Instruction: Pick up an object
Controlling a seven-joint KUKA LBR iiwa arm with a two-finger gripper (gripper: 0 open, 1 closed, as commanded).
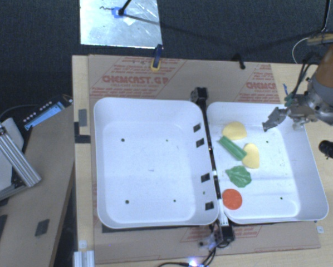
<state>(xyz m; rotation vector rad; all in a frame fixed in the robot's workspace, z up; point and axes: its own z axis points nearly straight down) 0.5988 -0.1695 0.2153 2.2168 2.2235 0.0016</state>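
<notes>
We saw the hand (273, 119) hanging over the right bin (300, 204), near the desk's far right corner; whether spread, we could not tell. The yellow piece (234, 130) touched the green stick (231, 147), so a pinch might have nudged both.

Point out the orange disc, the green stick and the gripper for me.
orange disc (232, 198), camera view, its centre.
green stick (231, 147), camera view, mid-length.
gripper (270, 123), camera view, its tip.
</notes>
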